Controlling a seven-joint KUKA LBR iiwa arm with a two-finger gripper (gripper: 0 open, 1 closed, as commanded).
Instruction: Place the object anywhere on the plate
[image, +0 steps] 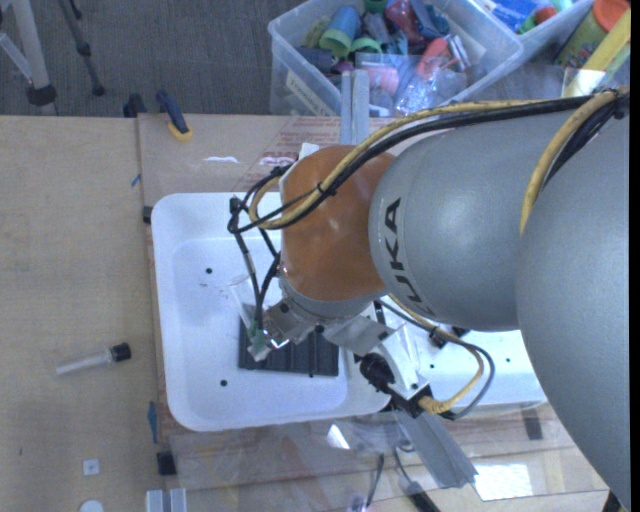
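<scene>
Pincer (262, 338), finger state cannot be told, poised low in the left white bin (190, 290), directly over a dark flat object (300, 358) extending rightward beneath the wrist; plate unidentified.

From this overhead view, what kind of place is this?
Probably a robotics lab test bench: a grey arm with an orange band reaches into a shallow white bin, a clear plastic tub of mixed colourful objects sits behind, and the wooden bench top is bare and scuffed.
</scene>
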